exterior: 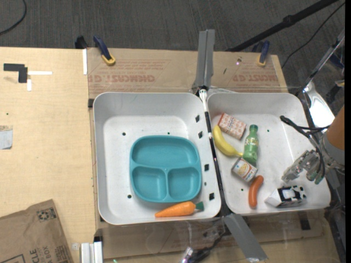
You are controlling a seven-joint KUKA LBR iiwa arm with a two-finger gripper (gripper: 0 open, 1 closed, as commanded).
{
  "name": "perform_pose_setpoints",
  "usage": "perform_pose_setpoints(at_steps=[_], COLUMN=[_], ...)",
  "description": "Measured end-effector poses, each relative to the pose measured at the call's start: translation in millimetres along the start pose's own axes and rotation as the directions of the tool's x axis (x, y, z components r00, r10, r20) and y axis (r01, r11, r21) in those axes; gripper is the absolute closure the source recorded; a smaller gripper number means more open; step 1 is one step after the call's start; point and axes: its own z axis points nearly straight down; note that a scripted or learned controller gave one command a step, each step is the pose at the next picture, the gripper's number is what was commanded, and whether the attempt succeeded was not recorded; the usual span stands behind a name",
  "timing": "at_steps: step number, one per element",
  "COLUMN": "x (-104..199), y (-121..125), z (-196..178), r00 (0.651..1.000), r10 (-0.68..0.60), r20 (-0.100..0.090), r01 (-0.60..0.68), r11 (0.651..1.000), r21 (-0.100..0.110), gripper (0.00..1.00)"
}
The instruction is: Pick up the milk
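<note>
You've got two bins, left bin [109, 147] with one teal plate [164, 167] and one carrot [176, 210], right bin [274, 106] with one banana [224, 142], one bottle [250, 144], one can [244, 170], one sausage [254, 191], one box [232, 125], one milk [286, 196] at near right corner, gripper [300, 167] just above it, can't tell its state.

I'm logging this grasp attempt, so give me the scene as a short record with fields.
milk: small black-and-white carton, on its side, right bin's near right corner
tool: just above the carton, apart from it
right bin: also banana, green bottle, can, sausage, red box
left bin: teal divided plate, carrot
</note>
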Motion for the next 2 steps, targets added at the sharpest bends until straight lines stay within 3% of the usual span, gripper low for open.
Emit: perform_pose_setpoints(at_steps=[1, 2], x=[0.0, -0.2], y=[0.0, -0.4], z=[0.0, 8.5], r00=[1.0, 1.0], r10=[0.0, 0.004], r20=[0.0, 0.002], r01=[0.0, -0.004], r11=[1.0, 1.0], r21=[0.0, 0.0], gripper=[0.0, 0.0])
